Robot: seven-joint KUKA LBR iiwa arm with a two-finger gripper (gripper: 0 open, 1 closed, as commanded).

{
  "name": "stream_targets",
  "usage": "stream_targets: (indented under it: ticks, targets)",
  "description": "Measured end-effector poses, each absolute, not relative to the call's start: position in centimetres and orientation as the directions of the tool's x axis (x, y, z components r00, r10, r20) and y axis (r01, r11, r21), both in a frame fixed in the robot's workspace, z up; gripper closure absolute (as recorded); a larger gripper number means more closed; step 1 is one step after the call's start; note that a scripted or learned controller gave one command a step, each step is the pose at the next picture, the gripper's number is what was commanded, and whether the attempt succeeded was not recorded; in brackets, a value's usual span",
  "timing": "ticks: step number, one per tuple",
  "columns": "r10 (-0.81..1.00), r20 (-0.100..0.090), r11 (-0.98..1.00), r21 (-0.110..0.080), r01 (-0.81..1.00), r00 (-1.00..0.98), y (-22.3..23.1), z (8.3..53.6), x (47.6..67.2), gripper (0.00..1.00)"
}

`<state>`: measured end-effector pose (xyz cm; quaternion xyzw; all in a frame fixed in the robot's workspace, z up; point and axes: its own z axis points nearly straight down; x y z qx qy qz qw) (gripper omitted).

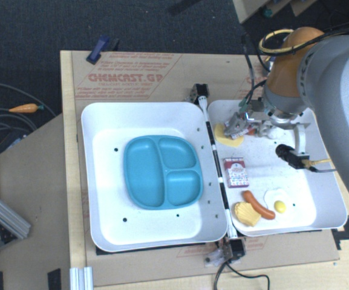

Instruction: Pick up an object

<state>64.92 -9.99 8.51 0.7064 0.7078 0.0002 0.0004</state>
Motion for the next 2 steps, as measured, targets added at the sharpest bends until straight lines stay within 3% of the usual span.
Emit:
stream_targets:
  ticks: [1,2]
  targets:
    - [1.0,0.0,0.004,0.003,1.0,-0.004,-10.0,10.0,65.1,1.0]
    - [1.0,0.001,0.002,0.002,1.0,-0.002,-3.8,19.4,60.8,1.0]
